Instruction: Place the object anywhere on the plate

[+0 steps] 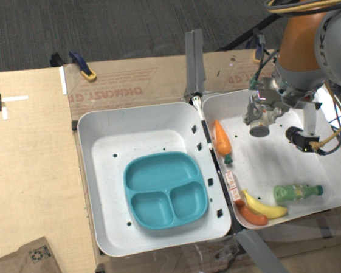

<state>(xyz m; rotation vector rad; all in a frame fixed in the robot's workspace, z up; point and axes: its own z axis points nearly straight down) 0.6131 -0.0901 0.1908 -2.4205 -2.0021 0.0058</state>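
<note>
A teal plate (pixel 164 190) with three compartments lies in the left bin (pixel 101 171). In the right bin (pixel 339 168) an orange carrot (pixel 221 138) rests against the left wall. A yellow banana (pixel 265 206), a red-orange pepper-like item (pixel 252 215) and a green bottle (pixel 295 192) lie near the front wall. A small red-and-white packet (pixel 231 182) lies along the left wall. My gripper (pixel 259 124) hangs over the back part of the right bin, to the right of the carrot and apart from it.
A grey divider bar (pixel 195 62) runs between the bins at the back. A blue and yellow clamp (pixel 83 66) sits on the cardboard behind the left bin. Cables (pixel 329 136) trail from the arm over the right bin's right side.
</note>
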